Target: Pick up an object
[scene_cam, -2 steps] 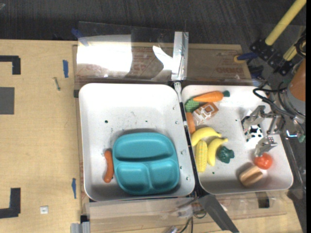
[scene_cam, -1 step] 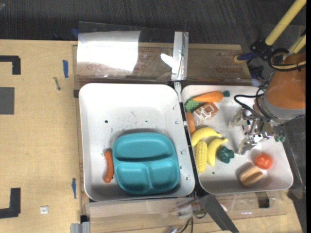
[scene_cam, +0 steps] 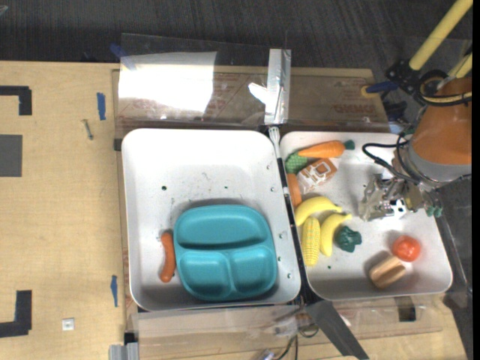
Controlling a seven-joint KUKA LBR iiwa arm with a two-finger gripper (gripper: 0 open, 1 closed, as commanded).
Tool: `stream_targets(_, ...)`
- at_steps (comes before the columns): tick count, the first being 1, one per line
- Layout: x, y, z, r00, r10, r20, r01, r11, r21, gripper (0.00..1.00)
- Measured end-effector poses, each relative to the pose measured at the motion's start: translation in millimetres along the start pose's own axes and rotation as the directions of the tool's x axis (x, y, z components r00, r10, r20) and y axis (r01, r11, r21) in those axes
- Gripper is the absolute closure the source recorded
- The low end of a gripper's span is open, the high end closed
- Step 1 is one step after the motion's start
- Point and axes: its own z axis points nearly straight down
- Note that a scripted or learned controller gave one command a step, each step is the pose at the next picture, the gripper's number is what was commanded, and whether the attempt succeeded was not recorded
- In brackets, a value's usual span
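Camera view: gripper (scene_cam: 384, 201) hovers inside right bin (scene_cam: 435, 276), jaws' state unclear. You pick target next, maybe tomato (scene_cam: 406, 248).

The robot's grey arm (scene_cam: 450, 172) carries a broad, glossy orange band (scene_cam: 444, 130) above the wrist, rounded like a collar. Below it sits the tool (scene_cam: 384, 201), a small cluster of pale metal parts with dark fittings. A thin black cable (scene_cam: 379, 156) loops out beside the wrist.
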Motion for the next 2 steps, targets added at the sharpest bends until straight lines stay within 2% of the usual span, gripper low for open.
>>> stream_targets(1, -26.7, 34.0, -125.8, 0.996, 0.092, 0.004, -0.092, 0.996, -0.001, 1.00)
stream_targets(2, -72.1, 75.6, -153.6, 1.000, -0.005, -0.003, 0.005, 1.000, -0.004, 1.00)
